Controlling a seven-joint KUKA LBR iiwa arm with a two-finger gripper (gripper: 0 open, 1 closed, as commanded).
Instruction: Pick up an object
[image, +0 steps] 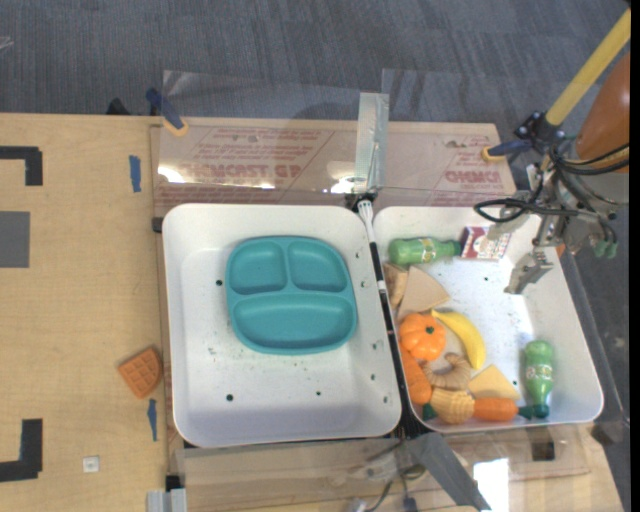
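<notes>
- The desk (70, 300) is pale wood, with grey carpet beyond it at the top and black tape marks along its far left side.
- Two shallow white bins sit side by side on it: the left bin (190, 380) lies well away from the hand, and the right bin (585, 385) lies under the hand.
- The grey arm (610, 120) comes in at the upper right with its orange band showing, cables looped around the wrist.
- A teal divided plate (291, 294) rests in the left bin, far to the left of the hand.
- The hand (528, 272) hangs over the upper right part of the right bin, above bare white floor; nothing sits between its fingers, and I cannot tell whether they are spread or pressed together.
- A green bottle (423, 249) lies on its side to the left of the hand, at the bin's far wall.
- A second green bottle (537, 375) lies below the hand, near the bin's right wall.
- A banana (465, 335) lies below and left of the hand, just beside an orange pumpkin (423, 338).
- A small red and white box (483, 243) sits just left of the hand, beside the first bottle's cap.
- A carrot (492, 409) and other toy foods crowd the bin's near edge, well below the hand.
- A small orange waffle (140, 371) lies on the desk, outside the left bin and farthest from the hand.
</notes>
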